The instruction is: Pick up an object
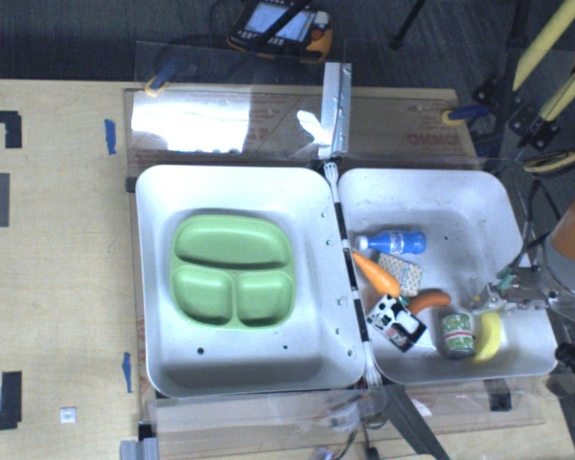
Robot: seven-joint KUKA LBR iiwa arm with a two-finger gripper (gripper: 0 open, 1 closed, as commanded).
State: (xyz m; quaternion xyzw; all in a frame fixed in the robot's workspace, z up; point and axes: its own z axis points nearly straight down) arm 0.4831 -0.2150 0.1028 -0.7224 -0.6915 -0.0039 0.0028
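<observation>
Camera view: your gripper (503, 290) hovers just right of the green can (457, 334); finger state cannot be determined. The banana (490, 337) touches the can's right side. Expect the can rigid, smooth, possibly slippery; grasp across its cylindrical sides.

At the right edge the arm (567, 257) shows as a rounded grey bulk with a patch of orange at its upper side. From it a slim metal-grey gripper (498, 295) sticks out leftward, pale and angular, with a small greenish spot near its tip. Thin dark cables run down alongside it, too blurred for any detail.
</observation>
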